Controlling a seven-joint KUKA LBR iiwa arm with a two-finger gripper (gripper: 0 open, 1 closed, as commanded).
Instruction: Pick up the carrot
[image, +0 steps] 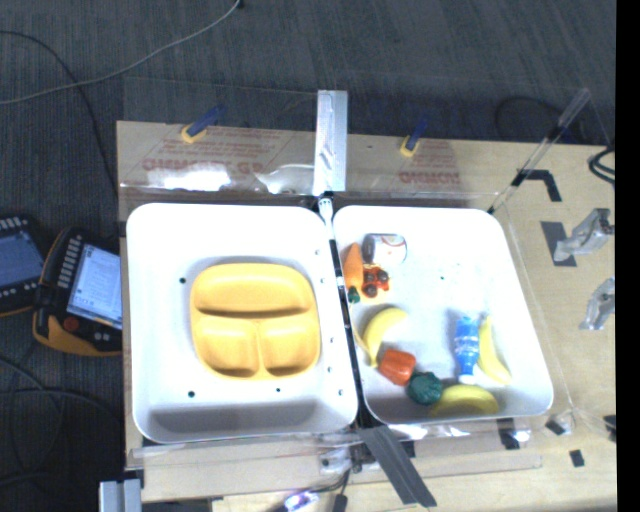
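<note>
Two shallow white bins side by side on the bench (565, 340), sharing a dark seam down the middle. In the left bin (150, 300), a yellow divided tray (257, 320), lying flat near the centre with one long compartment on the far side and two smaller ones on the near side. In the right bin (522, 300), a scatter of small things. Carrot (352, 265) close against that bin's left wall, toward the far left corner, lying roughly along the wall with its orange body free of cover. Just beside the carrot on its right, a small red toy (375, 282), touching or nearly so; too small to name more exactly. Beyond both, near the far edge, a rounded white and grey object (385, 248). Further along the left wall, toward the near edge, a curved yellow piece (383, 325), then a red-orange item (397, 365) and a dark green one (425, 388) next to each other. Toward the near right corner, a blue and white bottle (466, 343) beside a banana (492, 350), with a second banana (465, 400) along the near edge. Off the bench's left edge, a handheld control unit (80, 290) on the dark floor. Behind the seam, an upright metal post (331, 140). Of the claw's opening and hold, cannot tell.
</note>
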